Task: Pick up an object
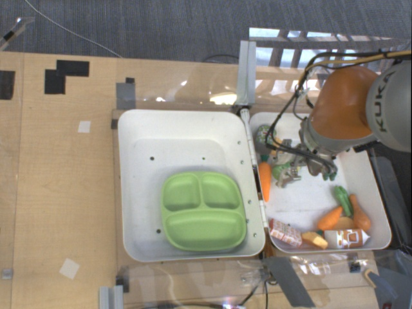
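The light wooden bench (58, 192) carries two shallow white bins side by side; the left white bin (138, 140) holds a green sectioned plastic plate (203, 210), and the right white bin (380, 227) holds the small items from which one is to be picked. The grey arm with the orange band (344, 105) is reached in from the right and is hung over the far left part of the right bin, with the gripper (288, 172) low above the bin floor, just right of an orange carrot-shaped toy (264, 180) lying along the dividing wall. Whether the gripper is spread or closed cannot be told, as dark cables and small greenish pieces are tangled in the view there. In the near part of the bin, a red-and-white packet (285, 232), a white carton with orange print (346, 238), a green pepper-like toy (343, 199) and orange pieces (331, 219) are clustered, some touching. For a clean pick, the carrot toy appears the nearest candidate; it should be approached squarely across its narrow width, with care taken that the wall is not struck.
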Available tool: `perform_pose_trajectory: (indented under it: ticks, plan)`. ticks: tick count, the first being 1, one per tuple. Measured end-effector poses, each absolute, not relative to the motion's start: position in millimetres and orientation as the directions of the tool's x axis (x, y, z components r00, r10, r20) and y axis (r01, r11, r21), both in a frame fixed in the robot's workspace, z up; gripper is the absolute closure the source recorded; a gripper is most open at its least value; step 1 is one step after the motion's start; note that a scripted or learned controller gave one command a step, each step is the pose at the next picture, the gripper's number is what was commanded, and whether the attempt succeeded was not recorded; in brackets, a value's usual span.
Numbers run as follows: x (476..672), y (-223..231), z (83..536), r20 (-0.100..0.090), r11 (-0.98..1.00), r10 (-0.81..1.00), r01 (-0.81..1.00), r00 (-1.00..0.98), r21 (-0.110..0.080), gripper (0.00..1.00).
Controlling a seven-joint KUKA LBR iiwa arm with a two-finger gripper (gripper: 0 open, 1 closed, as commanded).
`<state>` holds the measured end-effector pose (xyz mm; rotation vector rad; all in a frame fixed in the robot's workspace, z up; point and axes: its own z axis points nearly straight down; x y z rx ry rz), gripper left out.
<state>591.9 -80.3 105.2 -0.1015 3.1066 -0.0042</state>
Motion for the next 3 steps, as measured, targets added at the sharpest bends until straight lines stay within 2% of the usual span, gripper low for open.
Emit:
perform_pose_trajectory:
  ticks: [1,2,3]
  plan:
    - [661.5,-70.3,261.4,-0.025,0.998,-0.055,-0.055,-0.998,-0.002,1.00]
    - [670.9,-61.8,287.9,-0.014,0.999,-0.033,-0.033,-0.999,0.000,1.00]
    - [669.8,-73.9,241.4,-0.006,1.000,0.000,0.000,-1.000,0.001,1.00]
